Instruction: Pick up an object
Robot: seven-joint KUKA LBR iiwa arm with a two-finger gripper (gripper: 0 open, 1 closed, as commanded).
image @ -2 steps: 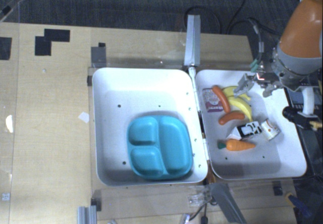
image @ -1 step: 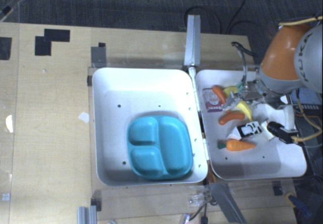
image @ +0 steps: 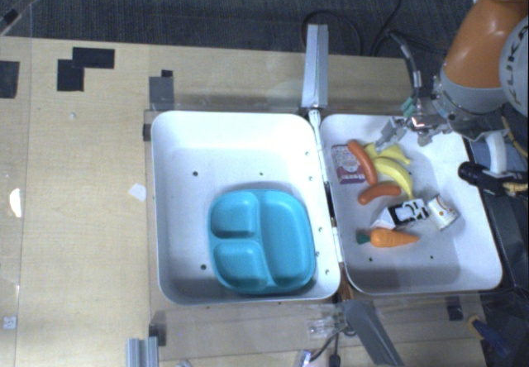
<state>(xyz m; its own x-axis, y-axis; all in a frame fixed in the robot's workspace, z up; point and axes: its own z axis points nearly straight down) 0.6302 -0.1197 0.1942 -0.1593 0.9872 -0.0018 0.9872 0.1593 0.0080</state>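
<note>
The right bin [image: 463, 270] holds several small objects. A yellow banana [image: 393, 173] lies near its back, with one orange-red sausage [image: 361, 158] to its left and another sausage [image: 378, 192] just in front. A carrot [image: 393, 237] lies nearer the front. Between them sit a black-and-white pack [image: 408, 212] and a small white can [image: 444, 212]. A pinkish packet [image: 343, 164] lies by the left wall. My gripper [image: 405, 134] hangs over the bin's back edge, just above and behind the banana, with nothing seen in it.
The left bin [image: 178, 192] holds a blue divided plate [image: 263, 241]. A metal post [image: 316, 68] stands at the back between the bins. Cables run behind the right bin, and dark equipment [image: 496, 179] sits at its right side.
</note>
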